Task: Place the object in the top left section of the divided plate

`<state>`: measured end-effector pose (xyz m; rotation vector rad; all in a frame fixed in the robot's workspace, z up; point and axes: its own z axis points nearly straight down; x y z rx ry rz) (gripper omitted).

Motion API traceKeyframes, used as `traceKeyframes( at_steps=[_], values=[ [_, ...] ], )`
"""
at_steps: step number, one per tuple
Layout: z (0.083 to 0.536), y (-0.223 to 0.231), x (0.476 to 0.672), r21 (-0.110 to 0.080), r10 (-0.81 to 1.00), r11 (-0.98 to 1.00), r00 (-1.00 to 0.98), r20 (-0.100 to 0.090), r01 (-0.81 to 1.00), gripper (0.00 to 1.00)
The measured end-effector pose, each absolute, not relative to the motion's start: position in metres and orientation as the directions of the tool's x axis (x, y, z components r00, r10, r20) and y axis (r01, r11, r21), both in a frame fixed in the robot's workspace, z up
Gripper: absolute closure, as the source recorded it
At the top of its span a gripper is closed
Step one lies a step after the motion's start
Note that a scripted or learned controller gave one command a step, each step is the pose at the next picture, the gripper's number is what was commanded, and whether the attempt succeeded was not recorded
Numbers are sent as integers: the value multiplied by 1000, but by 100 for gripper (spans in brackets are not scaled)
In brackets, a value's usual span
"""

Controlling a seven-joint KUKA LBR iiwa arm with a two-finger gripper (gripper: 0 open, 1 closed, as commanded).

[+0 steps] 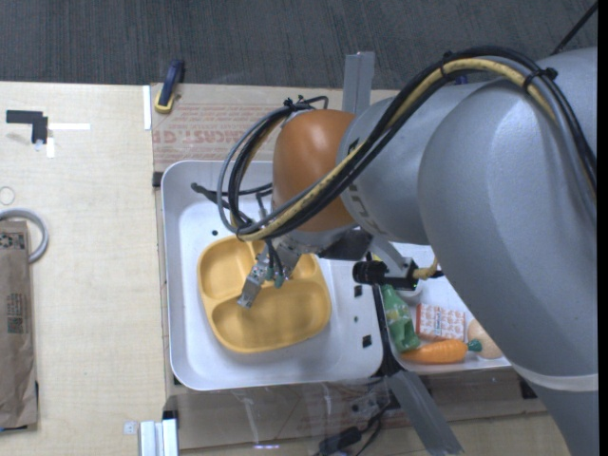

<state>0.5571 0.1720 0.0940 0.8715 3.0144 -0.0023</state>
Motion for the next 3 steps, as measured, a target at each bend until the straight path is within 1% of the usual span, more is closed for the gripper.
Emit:
traceKeyframes(
  at_steps=[1, 2, 3],
  values=[
    [208, 178, 624, 1, 559, 829, -829, -4, 559, 0],
    [126, 228, 608, -1, 512, 859, -859, -1, 512, 0],
    [100, 228, 645, 13, 557, 831, -831, -9, 556, 0]
  ],
)
